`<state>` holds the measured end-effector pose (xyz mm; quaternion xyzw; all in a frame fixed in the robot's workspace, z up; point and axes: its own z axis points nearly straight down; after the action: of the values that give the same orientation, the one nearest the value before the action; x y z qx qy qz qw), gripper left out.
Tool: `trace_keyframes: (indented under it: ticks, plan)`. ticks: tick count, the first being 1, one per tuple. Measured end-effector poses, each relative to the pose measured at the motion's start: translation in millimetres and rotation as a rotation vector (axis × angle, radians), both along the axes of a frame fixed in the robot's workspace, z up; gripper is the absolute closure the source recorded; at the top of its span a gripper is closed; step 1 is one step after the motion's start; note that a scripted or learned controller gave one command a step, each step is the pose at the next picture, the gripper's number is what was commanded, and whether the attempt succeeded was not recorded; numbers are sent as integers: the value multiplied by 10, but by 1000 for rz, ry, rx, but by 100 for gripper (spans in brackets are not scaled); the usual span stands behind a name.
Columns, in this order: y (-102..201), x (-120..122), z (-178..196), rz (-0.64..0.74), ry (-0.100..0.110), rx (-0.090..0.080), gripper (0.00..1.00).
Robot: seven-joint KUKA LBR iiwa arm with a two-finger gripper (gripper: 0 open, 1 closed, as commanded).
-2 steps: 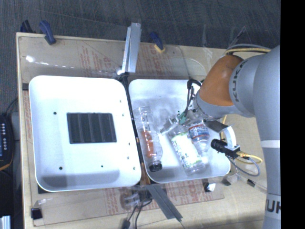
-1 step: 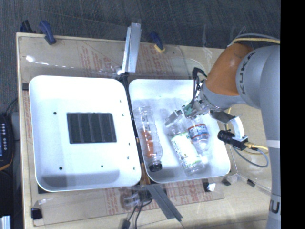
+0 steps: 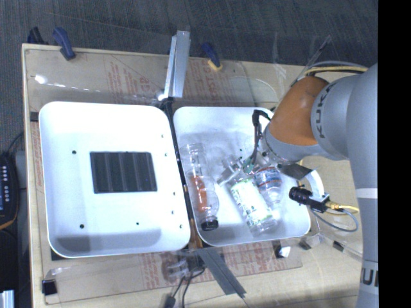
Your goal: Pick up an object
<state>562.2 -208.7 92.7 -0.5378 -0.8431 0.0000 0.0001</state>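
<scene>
Where dark carpet surrounds the bench (image 3: 257, 278), end effector (image 3: 247, 165) grip state indiscernible.

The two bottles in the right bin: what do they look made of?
Both look like clear plastic. The bottle with the dark cap is see-through, showing reddish contents. The green-labelled bottle has glossy transparent walls, with what is probably a printed film label.

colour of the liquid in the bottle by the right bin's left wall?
Reddish-orange, in the clear bottle with a dark cap; camera view.

A pale bench (image 3: 83, 271) bears two white bins, left (image 3: 58, 172) and right (image 3: 212, 117), side by side.
</scene>
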Motion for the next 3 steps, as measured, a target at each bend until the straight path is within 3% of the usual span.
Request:
trace_keyframes:
  ticks: [2,3]
  plan:
    - [-2,-1,0,0,0,0,0]
    - [4,15,113,5,-2,-1,100]
